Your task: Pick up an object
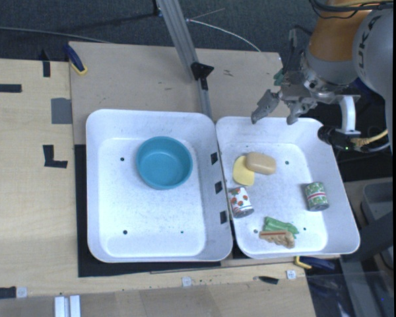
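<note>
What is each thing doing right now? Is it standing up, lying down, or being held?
gripper: open, holding nothing, above right bin's far edge
blue bowl: upright, in left bin
red can: lying down
green can: lying down
yellow piece: flat, touching tan bread
tan bread: flat

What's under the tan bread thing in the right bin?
A yellow round piece pokes out from beneath the tan bread roll, on its left side. The roll covers part of the yellow piece, so its full shape stays hidden. Both rest on the right bin.
</note>
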`<state>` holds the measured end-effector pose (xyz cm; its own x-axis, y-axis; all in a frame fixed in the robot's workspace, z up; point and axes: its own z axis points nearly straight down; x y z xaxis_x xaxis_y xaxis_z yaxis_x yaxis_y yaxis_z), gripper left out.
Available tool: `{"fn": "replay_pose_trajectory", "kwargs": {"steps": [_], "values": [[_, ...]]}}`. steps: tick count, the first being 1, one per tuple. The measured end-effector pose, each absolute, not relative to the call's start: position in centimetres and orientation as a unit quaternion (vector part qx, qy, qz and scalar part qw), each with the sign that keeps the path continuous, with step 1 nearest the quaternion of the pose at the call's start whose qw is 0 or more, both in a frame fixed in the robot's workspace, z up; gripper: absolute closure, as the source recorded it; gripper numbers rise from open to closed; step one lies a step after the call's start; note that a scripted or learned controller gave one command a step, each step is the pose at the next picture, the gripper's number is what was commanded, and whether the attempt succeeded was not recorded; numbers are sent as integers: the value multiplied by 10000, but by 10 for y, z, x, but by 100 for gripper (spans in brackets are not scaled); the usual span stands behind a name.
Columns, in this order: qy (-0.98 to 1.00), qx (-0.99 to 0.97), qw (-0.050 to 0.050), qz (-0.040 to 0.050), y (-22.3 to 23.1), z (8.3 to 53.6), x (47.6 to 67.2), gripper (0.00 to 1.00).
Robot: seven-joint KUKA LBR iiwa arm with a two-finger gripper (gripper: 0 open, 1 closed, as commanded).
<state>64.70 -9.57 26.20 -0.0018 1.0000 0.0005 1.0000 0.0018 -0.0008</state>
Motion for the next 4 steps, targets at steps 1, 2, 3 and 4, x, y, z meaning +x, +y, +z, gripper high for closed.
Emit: {"fn": "replay_pose_trajectory", "kwargs": {"steps": [1, 2, 3, 4], "values": [[-7079, -7063, 24, 29, -93, 200, 654, 0], [-7078, -7064, 19, 28, -96, 154, 657, 0], [-7083, -7059, 20, 26, -93, 91, 661, 0], [-7086, -7056, 7, 13, -92, 105, 662, 100]]}}
